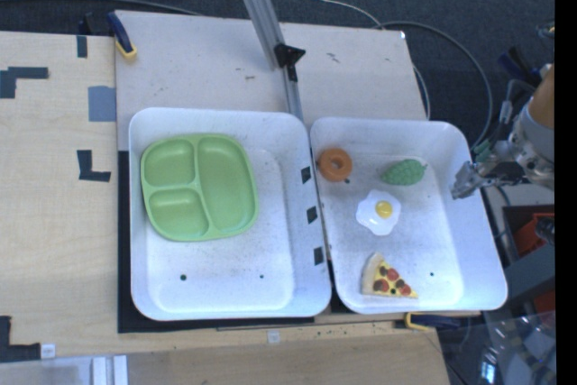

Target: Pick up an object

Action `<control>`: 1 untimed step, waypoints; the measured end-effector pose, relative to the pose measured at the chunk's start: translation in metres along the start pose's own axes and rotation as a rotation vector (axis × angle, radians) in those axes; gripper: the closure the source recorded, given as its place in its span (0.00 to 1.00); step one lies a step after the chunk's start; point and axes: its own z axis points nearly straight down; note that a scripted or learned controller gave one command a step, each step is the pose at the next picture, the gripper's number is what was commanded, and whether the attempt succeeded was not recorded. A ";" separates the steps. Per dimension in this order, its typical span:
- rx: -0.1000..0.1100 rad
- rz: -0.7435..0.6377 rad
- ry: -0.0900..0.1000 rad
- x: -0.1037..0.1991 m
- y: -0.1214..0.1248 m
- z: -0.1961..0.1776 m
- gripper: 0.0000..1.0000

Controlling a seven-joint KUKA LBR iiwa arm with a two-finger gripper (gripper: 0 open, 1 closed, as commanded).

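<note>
In the right bin [469, 270] lie a brown toy donut [334, 164], a green leafy toy vegetable [404, 171], a toy fried egg [380, 213] and a toy pizza slice [388, 277]. My gripper [471, 178] hovers at the right bin's right rim, to the right of the green vegetable and apart from it. Nothing shows between its tips. The arm's orange band sits at the view's right edge.
The left bin [216, 284] holds a green divided plate [197, 186]. A metal pole [261, 0] slants down to the gap between the bins. Cables run across the dark floor behind the bench. A wooden tabletop lies to the left.
</note>
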 end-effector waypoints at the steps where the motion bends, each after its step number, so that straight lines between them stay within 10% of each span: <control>1: 0.005 -0.005 0.003 0.060 0.008 0.009 1.00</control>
